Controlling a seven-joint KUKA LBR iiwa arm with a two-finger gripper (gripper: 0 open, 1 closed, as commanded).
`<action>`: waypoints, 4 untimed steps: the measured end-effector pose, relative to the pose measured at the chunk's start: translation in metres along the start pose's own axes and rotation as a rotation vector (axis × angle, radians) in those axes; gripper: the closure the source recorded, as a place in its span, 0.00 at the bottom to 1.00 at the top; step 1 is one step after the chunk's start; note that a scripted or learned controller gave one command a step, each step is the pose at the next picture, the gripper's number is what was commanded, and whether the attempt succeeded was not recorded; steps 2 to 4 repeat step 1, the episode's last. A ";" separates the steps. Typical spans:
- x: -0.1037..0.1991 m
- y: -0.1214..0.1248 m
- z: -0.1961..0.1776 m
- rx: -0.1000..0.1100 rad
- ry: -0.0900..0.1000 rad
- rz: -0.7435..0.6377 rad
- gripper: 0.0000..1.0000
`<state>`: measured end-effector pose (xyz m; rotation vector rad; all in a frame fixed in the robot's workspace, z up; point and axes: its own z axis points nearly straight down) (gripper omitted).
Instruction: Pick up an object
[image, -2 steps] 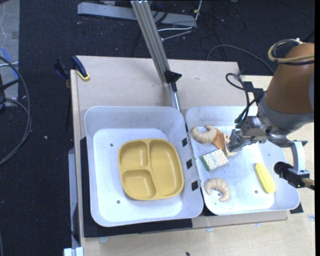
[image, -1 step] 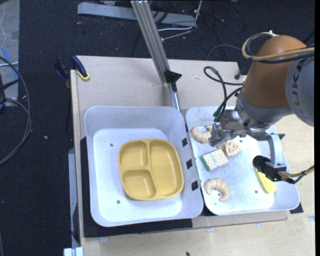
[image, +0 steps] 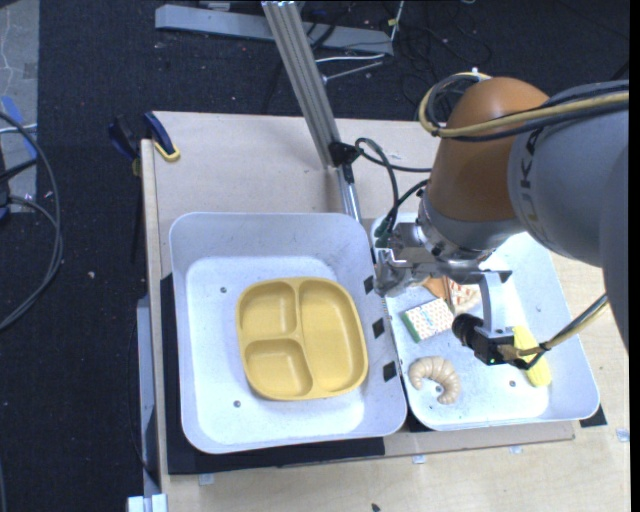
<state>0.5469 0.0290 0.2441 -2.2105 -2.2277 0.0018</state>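
Note:
The right bin (image: 570, 300) holds a tan croissant (image: 435, 378) near its front. A green-and-white checkered packet (image: 428, 318) lies just behind the croissant. An orange patterned item (image: 460, 294) peeks out from under the arm, and a yellow object (image: 536, 370) sits at the right. My gripper (image: 432, 272) hangs low over the back left of this bin, just above the orange item and the packet. The arm's big orange-banded wrist (image: 490, 150) hides most of it. Nothing is visibly held.
The left bin (image: 200, 300) holds a yellow three-compartment plate (image: 300, 337). A slanted metal pole (image: 310, 90) rises behind the bins. A black fitting on cables (image: 482, 340) hangs off the arm over the right bin. Bare bench (image: 230, 160) lies behind the left bin.

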 end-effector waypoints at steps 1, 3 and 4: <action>0.053 0.017 -0.003 -0.005 0.000 -0.001 1.00; 0.053 0.017 -0.003 -0.005 0.000 -0.001 1.00; 0.053 0.017 -0.003 -0.005 0.000 -0.001 1.00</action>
